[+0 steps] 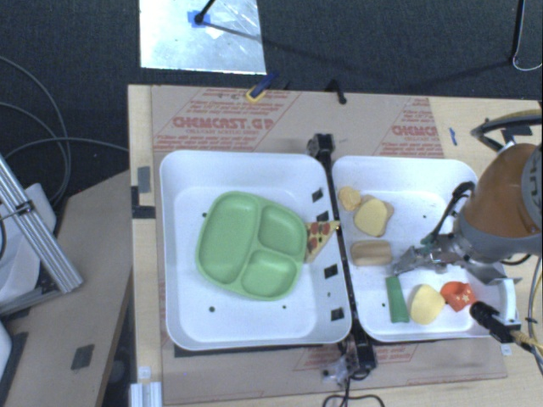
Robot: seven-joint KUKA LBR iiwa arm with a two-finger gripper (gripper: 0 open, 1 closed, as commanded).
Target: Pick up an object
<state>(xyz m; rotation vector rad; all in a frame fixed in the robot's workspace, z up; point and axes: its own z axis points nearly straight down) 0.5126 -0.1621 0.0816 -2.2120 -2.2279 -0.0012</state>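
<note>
A cardboard-topped bench (pixel 229 121) on dark carpet bears two white bins side by side. The right bin (pixel 407 172) holds the arm's gripper (pixel 405 263) — low over the floor between a tan block (pixel 371 252) and a green stick (pixel 396 299); how far its claw is parted, I cannot tell, and nothing shows between its tips. Close around lie a yellow lump (pixel 427 304), a red piece (pixel 456 294) and two pale-yellow pieces (pixel 372 216). Open floor remains toward the far wall. The left bin (pixel 182 253) holds a green divided tray (pixel 250 244) — a pizza-slice toy (pixel 318 237) at its right rim.
</note>
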